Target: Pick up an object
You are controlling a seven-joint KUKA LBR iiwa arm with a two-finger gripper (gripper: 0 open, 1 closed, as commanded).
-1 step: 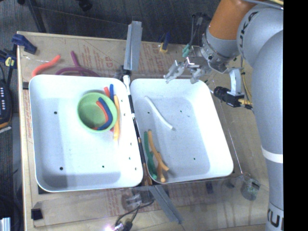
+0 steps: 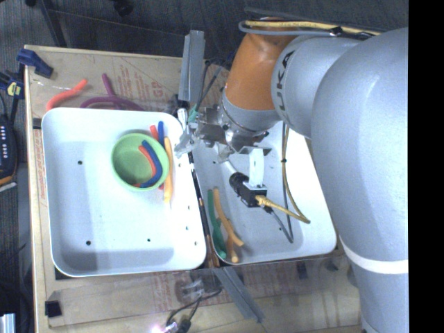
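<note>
A green bowl (image 2: 135,161) lies in the left bin (image 2: 83,214), with a blue curved piece (image 2: 149,155) and a red piece (image 2: 154,132) in and beside it. Along the bowl's right side lies an orange stick (image 2: 167,175). In the right bin (image 2: 309,231), a green stick (image 2: 216,229) and tan sticks (image 2: 230,238) lie at the lower left. My gripper (image 2: 189,134) hangs low over the seam between the two bins, just right of the bowl. The wrist hides its tips.
The grey arm with its orange band (image 2: 257,68) covers the upper right bin. A black part with a yellow cable (image 2: 244,188) hangs over the right bin. An orange tool (image 2: 66,94) and a purple cable (image 2: 111,103) lie behind the left bin.
</note>
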